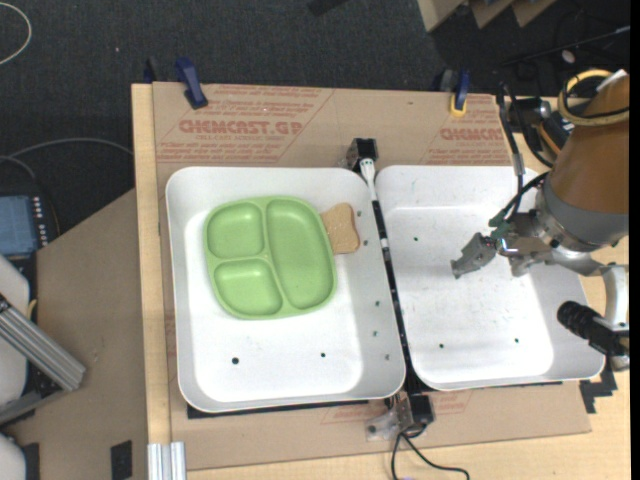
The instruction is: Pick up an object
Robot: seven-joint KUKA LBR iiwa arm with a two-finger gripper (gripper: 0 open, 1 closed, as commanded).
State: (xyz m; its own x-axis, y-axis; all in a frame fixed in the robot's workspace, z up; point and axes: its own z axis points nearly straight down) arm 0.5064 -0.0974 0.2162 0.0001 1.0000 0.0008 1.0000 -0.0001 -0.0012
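Observation:
A green divided plate (270, 258) lies in the left bin (290, 368), toward its back. Against the plate's right rim rests a tan flat piece (342, 228) that looks like a slice of toast, close to the bin's right wall. My gripper (472, 256) hangs over the middle of the right bin (470, 338), well to the right of both objects, pointing left and down. Nothing shows in its grasp. The orange-banded arm (590, 178) comes in from the right behind it.
The two bins meet at a dark divider strip (385, 268). They stand on a brown board (300, 118) held by clamps at the back (190, 83). Cables (520, 158) hang beside the arm, and a black part (590, 326) sticks out over the right bin's right rim.

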